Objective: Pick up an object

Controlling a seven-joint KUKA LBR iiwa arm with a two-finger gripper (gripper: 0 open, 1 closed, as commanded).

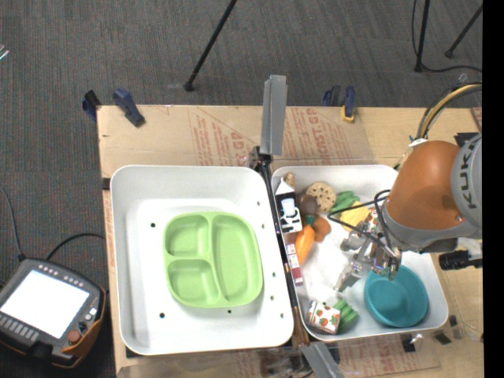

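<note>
The grey arm's two-finger gripper (364, 260) hung low over the right white bin (438, 277), just left of a teal plastic bowl (396, 299); whether its jaws gripped anything could not be told. A green divided plastic tray (213, 260) lay in the left white bin (130, 211).

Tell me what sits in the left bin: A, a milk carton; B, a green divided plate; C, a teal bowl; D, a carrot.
B: the green divided plate lies alone in the left bin, while the teal bowl, carrot and milk carton are all in the right bin.
</note>
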